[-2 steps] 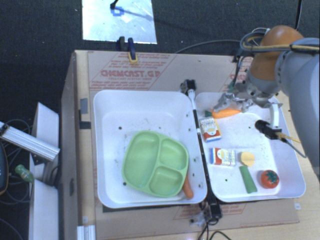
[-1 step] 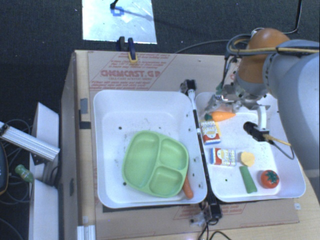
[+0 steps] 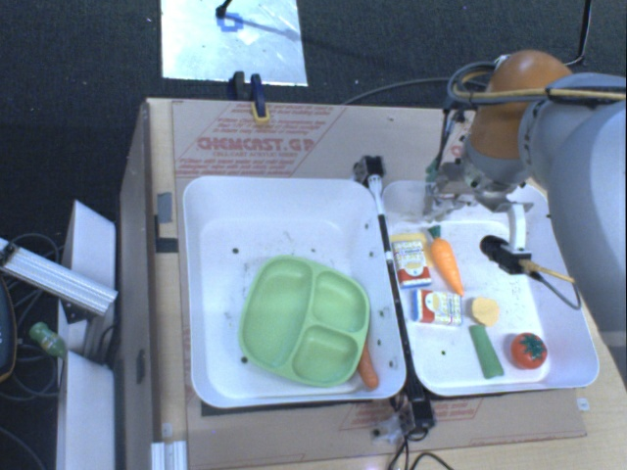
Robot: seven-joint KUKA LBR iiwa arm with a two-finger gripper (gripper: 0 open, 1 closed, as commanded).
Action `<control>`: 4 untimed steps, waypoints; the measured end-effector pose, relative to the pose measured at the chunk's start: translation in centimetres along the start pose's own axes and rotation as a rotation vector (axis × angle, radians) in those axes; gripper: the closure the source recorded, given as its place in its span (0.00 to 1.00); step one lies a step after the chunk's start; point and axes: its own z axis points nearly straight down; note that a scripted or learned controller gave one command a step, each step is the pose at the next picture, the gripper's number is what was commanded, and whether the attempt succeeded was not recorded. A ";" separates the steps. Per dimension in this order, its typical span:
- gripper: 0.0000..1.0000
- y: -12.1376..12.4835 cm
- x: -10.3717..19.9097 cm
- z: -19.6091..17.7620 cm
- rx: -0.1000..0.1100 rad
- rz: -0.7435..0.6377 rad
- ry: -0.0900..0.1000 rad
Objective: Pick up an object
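Note:
My gripper hangs over the far left corner of the right bin, just beyond the leafy end of an orange carrot. Left of the carrot lies a red and white carton. A second small carton sits nearer the front, with a pale yellow piece beside it. A green stick and a red tomato lie near the bin's front right. I see nothing held in the gripper.
The left bin holds a green divided plate, with a small orange piece at its right rim against the wall between the bins. The grey arm crosses the right bin's far right side.

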 end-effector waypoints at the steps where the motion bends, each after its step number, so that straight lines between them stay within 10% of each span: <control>1: 0.00 0.0 0.0 0.0 0.000 0.000 0.000; 2: 0.00 -7.4 0.1 1.5 0.015 0.007 0.004; 3: 1.00 -7.3 0.1 0.4 0.011 0.007 0.004; 4: 1.00 -12.2 2.7 -8.7 0.011 0.005 0.004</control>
